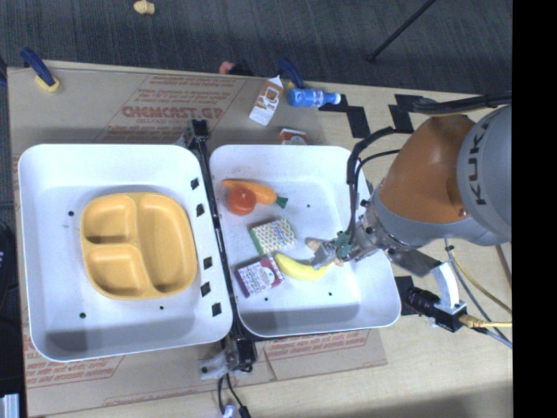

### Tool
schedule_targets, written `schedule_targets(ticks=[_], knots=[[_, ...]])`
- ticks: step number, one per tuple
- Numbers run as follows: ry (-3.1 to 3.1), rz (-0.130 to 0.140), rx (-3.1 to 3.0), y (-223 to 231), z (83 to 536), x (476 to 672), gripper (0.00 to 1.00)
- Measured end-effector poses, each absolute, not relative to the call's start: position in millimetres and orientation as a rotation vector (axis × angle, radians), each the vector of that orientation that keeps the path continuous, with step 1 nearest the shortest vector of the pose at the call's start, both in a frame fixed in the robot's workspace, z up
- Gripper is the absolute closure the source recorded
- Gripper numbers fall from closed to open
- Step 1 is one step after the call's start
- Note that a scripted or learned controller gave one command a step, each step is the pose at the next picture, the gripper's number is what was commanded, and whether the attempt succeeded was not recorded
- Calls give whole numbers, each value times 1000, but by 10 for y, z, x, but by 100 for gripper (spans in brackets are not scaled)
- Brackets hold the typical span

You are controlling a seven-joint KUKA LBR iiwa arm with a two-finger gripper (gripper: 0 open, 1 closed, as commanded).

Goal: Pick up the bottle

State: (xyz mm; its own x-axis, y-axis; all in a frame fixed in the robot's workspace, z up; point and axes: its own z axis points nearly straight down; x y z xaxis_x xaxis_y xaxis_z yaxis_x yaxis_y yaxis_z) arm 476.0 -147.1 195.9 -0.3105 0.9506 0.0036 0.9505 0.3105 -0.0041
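A small blue bottle [309,98] with a white cap lies on its side on the bench, behind the right bin's far rim. My gripper [335,251] is down inside the right bin [374,299], near its right wall and far from the bottle. It sits right at the right end of a yellow banana [300,268]. The grey and orange wrist [426,185] hides much of the gripper from above.
The right bin also holds an orange carrot [252,188], a red tomato [241,200], a green patterned block [272,234] and a small printed packet [258,277]. A yellow divided tray [137,244] sits in the left bin [43,320]. A small carton [266,101] lies beside the bottle.
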Motion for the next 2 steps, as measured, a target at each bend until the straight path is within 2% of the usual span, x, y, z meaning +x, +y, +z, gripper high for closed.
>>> schedule_targets(ticks=[1, 2], knots=[[-2762, 2, -1501, -1986, 3221, 4770, 100], [-2687, 2, -1623, -2109, 2267, 4762, 100]])
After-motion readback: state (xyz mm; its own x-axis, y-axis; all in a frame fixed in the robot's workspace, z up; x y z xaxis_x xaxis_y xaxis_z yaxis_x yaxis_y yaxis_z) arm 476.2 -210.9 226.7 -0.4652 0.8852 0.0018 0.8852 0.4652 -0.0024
